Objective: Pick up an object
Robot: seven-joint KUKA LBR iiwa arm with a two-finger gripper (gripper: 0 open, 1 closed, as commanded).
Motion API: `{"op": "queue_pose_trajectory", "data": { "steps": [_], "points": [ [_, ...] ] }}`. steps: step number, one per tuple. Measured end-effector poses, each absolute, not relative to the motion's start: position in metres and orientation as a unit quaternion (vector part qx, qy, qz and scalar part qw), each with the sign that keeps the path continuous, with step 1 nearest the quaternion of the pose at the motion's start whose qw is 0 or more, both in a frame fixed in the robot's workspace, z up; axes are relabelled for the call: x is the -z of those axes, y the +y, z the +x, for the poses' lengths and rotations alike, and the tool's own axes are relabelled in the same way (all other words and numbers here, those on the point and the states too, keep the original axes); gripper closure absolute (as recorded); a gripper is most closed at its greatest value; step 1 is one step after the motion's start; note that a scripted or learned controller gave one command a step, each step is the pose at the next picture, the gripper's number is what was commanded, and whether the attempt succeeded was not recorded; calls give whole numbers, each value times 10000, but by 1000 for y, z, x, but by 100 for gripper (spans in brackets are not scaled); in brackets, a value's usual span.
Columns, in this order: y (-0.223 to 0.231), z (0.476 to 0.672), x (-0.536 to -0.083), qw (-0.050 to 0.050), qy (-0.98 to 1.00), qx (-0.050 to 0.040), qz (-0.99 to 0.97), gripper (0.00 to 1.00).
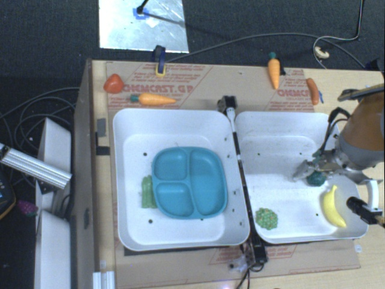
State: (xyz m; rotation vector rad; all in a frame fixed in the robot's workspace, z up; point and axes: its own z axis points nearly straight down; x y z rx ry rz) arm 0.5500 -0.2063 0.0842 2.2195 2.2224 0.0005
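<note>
The right bin (277, 134) holds a yellow banana (332, 206) near its right wall, a green bumpy ball (266, 218) at its front, and a small dark teal object (316, 177) in the middle right. My gripper (311, 171) reaches in from the right and sits low over the teal object, its grey fingers (301, 171) pointing left beside it. The teal object is partly hidden under the gripper. In the left bin (138, 131) lie a blue divided plate (188, 182) and a green piece (147, 192) at the plate's left edge.
On the cardboard behind the bins lie a tomato (113, 83), a carrot (153, 99), a second carrot (274, 71) and an orange piece (313, 91). A black divider bar (236, 155) runs between the bins. The arm's orange band (367, 128) hangs over the right bin's right edge.
</note>
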Motion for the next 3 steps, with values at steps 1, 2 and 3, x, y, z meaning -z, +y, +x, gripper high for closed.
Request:
{"op": "queue_pose_trajectory", "data": {
  "steps": [1,2,3],
  "points": [
    [-207,551,-95,18,7078,-10,7064,100],
    [-142,618,-154,17,7089,-19,7053,100],
    [-77,619,-185,8,7090,-17,7052,100]
  ]
}}
